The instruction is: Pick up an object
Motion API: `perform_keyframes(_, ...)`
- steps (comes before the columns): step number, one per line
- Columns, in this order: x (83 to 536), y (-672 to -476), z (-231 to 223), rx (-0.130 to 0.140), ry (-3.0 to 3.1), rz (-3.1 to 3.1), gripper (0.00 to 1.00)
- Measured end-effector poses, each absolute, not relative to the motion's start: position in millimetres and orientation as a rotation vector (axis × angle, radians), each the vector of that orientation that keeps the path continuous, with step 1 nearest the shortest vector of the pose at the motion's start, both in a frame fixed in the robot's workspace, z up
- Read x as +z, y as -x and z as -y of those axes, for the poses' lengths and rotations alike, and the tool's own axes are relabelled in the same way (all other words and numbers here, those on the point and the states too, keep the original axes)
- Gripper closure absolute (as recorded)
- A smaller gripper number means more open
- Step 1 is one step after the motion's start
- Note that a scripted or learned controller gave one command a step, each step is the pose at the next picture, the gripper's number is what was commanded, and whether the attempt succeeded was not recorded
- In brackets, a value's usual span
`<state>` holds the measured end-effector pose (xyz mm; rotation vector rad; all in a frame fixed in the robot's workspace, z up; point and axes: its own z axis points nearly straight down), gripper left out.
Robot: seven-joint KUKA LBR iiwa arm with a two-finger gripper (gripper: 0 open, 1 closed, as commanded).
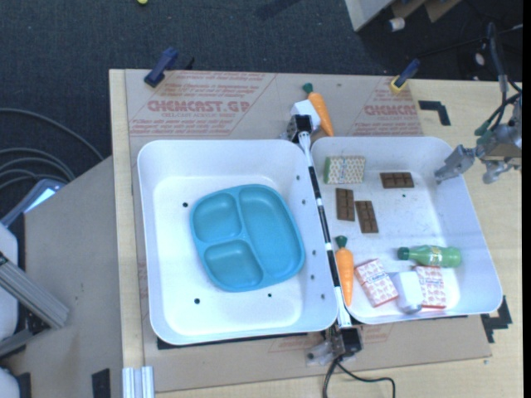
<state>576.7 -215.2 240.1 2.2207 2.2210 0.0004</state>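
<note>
Chocolate bar (397, 181) lies crosswise just left of your gripper (466, 162) at the right bin's (485, 247) far edge; whether that gripper is open, you cannot tell.

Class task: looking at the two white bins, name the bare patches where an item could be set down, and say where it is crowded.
Free: the left bin floor around the blue divided plate, and the right bin's middle, between the chocolate bars and the green bottle. Crowded: the right bin's near end, with carrot, red-and-white packets and bottle.
</note>
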Motion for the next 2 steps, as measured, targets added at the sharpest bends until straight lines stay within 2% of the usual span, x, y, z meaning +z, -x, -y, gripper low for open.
perform_keyframes(1, 107, -629.9, 150, -0.002, -2.223, -2.226, 0.0)
perform_keyframes(2, 85, -666.5, 180, 0.0, -2.221, -2.222, 0.0)
